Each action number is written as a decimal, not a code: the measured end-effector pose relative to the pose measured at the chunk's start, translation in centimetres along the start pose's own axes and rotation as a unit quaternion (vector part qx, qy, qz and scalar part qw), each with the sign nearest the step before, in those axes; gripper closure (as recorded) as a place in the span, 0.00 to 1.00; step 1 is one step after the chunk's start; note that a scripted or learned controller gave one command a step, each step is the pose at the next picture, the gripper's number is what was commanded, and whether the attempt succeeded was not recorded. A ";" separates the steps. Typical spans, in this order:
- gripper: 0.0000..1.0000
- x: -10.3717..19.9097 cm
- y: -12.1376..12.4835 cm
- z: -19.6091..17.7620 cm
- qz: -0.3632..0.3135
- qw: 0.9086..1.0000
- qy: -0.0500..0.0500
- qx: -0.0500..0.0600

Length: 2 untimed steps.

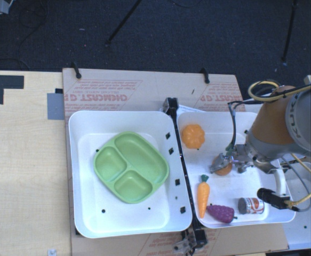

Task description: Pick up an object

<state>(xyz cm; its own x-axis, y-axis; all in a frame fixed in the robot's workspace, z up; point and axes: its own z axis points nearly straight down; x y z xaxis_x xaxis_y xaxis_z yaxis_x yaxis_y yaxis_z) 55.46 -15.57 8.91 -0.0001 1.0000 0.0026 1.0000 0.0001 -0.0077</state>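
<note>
Bare floor surrounds the carrot (203,197) in the right bin (217,119). The gripper (222,164), reaching from the right, has its jaws on a small orange object (224,169).

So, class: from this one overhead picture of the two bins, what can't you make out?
- Tool: too small and cluttered to tell if it is open or shut.
- Orange thing under the tool: mostly covered, so its kind is unclear.
- Can: label too small to read.
- Arm: cut off by the right edge.
</note>
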 end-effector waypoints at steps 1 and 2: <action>0.00 0.0 -0.1 0.2 0.002 1.000 0.000 -0.002; 1.00 -0.1 -0.1 -0.9 0.004 1.000 0.000 -0.002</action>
<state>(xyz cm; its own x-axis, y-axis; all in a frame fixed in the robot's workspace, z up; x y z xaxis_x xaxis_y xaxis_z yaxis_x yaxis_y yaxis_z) 55.40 -15.68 9.80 0.0075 1.0000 0.0015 1.0000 -0.0075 -0.0047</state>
